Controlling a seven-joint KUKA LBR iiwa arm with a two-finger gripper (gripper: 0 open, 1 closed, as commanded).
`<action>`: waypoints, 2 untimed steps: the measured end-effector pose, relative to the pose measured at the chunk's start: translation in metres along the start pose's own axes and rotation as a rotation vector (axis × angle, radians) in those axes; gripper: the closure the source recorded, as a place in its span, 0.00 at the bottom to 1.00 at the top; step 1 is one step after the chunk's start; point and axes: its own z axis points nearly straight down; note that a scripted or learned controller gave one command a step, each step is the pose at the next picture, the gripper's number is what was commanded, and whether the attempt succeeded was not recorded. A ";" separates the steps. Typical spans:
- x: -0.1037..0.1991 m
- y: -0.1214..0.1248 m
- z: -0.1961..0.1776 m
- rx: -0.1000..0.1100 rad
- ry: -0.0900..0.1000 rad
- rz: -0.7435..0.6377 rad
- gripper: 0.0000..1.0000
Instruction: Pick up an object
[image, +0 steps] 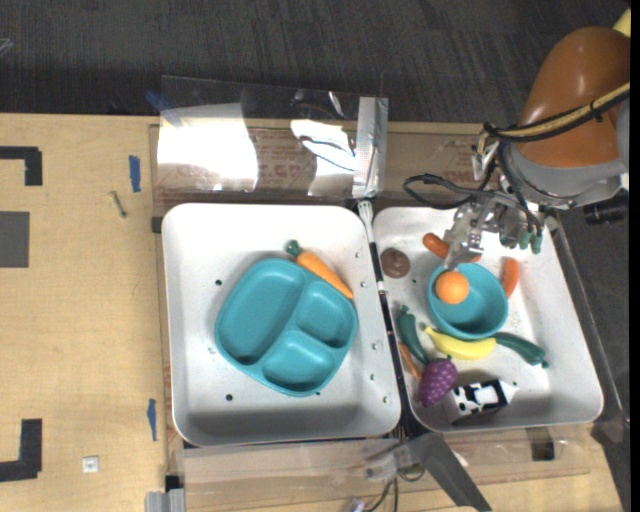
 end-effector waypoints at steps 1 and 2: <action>-0.043 0.051 -0.003 0.002 0.011 -0.039 1.00; -0.045 0.051 -0.017 0.001 -0.001 -0.039 1.00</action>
